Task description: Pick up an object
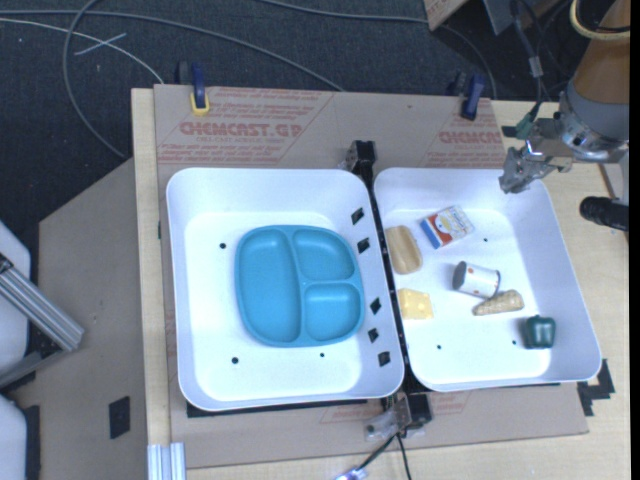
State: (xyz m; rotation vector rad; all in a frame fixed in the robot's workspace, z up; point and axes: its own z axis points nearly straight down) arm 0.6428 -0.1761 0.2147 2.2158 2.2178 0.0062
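Camera view: gripper [520,171] at right bin's [570,268] one o'clock rim, open/closed can't tell; descending there risks clipping rim, missing the snack packet [445,227].

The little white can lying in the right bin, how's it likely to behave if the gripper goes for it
The white can lies on its side on the smooth floor of the right bin, so a nudge would probably send it rolling. It looks small and likely light. Its rounded side may slip between fingers unless they close across it. The cone-shaped piece right beside it could get bumped.
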